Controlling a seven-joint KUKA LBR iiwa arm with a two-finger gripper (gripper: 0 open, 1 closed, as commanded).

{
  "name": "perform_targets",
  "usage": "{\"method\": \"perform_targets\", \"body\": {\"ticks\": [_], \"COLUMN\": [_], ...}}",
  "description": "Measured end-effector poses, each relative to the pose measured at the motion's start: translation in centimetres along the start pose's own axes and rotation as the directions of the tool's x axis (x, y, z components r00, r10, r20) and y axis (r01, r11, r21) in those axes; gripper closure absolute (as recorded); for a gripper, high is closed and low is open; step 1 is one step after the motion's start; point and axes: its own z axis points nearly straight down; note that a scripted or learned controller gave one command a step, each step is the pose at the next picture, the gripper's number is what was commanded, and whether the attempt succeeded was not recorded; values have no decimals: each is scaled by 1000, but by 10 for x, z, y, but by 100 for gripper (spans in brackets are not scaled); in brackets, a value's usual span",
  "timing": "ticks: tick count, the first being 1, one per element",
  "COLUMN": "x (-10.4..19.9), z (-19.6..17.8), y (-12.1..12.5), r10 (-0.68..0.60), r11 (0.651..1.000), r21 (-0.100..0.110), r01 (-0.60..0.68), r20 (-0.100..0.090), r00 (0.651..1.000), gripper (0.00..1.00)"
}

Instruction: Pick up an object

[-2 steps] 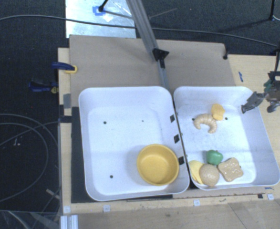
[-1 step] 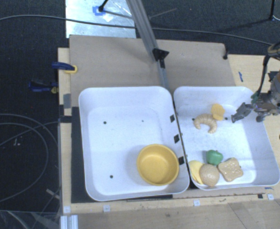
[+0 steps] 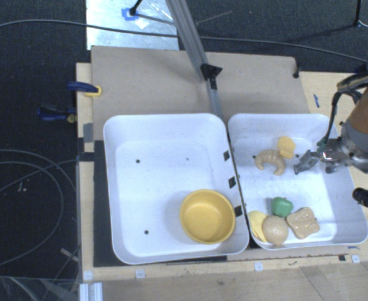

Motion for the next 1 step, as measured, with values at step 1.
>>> {"method": "perform_targets", "body": {"ticks": [1], "x": [0], "z": [36], "y": [0], "r10": [1], "r11": [1000], "r21": [-2], "r01": [-1], "r20": [1], "r00": [1000], "gripper": [0]}}
